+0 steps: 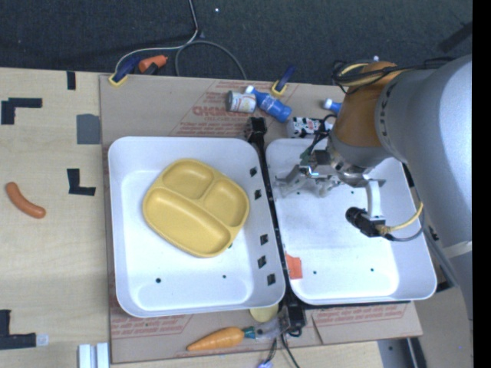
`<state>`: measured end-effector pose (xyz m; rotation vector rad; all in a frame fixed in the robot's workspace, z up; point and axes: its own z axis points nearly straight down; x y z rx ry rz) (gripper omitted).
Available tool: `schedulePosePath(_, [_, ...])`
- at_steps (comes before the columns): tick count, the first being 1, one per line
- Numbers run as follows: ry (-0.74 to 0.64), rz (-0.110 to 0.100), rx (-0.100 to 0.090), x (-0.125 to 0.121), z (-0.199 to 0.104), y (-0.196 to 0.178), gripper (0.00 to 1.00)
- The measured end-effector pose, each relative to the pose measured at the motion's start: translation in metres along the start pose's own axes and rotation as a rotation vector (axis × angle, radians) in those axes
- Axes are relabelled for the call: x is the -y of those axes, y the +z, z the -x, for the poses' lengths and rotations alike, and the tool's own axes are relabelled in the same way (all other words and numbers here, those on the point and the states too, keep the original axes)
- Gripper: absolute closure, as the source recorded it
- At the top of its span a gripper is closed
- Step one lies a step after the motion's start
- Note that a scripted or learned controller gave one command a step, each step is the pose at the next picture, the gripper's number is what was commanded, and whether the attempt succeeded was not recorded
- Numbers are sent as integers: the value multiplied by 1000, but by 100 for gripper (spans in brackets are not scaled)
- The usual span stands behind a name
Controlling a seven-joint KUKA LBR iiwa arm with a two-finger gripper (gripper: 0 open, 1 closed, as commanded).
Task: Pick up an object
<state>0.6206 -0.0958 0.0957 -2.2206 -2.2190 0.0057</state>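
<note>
A yellow divided plate (196,205) lies in the left bin (130,282), tilted a little toward the bin's middle. A small orange-red piece (294,267) rests in the right bin (360,282), against its left wall near the front. My gripper (307,179) hangs low over the back left part of the right bin, close to the divider between the bins. It is well apart from the orange-red piece and from the plate. Nothing shows in its grasp.
Behind the bins lie a white and blue bottle (259,102) and clamps (138,65). A carrot (217,339) lies on the bench in front of the bins, and a sausage (25,200) far left. The arm's grey body (430,129) covers the right bin's back right corner.
</note>
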Motion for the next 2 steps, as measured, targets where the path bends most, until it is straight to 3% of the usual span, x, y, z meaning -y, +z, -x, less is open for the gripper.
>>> schedulePosePath(1, [-4,4,-1,-36,6,10,0])
schedulePosePath(2, [-3,6,-1,-49,0,10,0])
